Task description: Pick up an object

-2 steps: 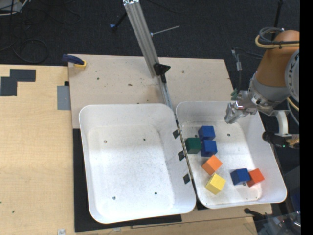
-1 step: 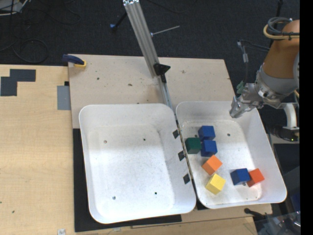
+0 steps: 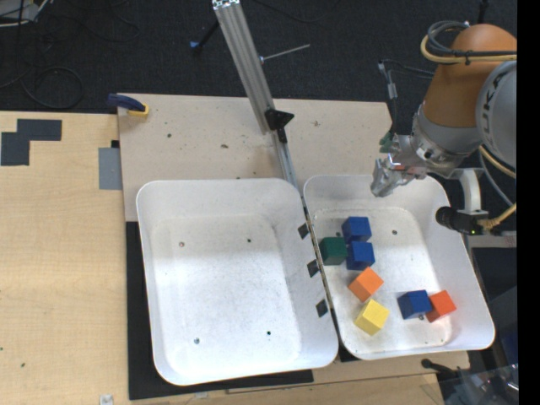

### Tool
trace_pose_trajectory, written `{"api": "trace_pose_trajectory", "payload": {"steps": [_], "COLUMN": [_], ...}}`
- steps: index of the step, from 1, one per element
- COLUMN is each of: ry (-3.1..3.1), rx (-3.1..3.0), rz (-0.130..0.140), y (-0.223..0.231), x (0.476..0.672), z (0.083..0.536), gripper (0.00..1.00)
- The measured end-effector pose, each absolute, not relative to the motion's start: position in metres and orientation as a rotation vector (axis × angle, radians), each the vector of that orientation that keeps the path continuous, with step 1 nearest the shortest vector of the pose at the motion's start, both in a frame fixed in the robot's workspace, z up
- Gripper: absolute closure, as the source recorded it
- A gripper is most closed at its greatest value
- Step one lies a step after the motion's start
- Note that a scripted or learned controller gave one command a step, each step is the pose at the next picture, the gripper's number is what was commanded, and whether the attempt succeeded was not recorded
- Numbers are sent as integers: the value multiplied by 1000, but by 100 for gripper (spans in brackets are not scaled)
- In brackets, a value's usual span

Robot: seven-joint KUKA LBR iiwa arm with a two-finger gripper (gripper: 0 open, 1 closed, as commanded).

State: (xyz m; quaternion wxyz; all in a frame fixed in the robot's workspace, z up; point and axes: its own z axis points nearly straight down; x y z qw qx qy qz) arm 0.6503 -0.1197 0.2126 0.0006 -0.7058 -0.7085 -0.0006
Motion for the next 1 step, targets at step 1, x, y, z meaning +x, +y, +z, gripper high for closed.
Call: {"api": "trace_pose_trajectory", "payload": {"steps": [1], "ry": [-2224], "rx": [-2214], "rz": [-1], "y": [-59], "x": [651], "z": [222], "gripper": [100]}}
